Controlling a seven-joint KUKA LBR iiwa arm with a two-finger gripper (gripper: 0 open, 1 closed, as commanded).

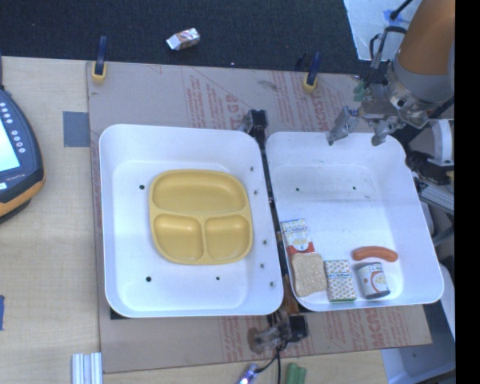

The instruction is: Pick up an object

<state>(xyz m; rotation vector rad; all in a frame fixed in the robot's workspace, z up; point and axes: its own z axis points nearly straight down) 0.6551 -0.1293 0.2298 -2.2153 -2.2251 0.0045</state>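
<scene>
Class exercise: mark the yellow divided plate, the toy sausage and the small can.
yellow divided plate (198, 190), camera view, upper compartment's floor.
toy sausage (374, 254), camera view, its middle.
small can (373, 280), camera view, its label.

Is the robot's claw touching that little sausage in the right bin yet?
Apart. In the camera view the gripper hangs over the far rim of the right bin, while the sausage lies near the front, with bare white floor between them.

We see two white bins, left (120, 214) and right (336, 162), smooth plastic with a soft sheen; the yellow divided tray (200, 214) in the left bin looks like matt plastic; beneath them lies brown printed cardboard (208, 94) — dull, papery; the bench (40, 278) shows pale wood grain; the far floor (144, 6) looks dark, rough cloth.
</scene>
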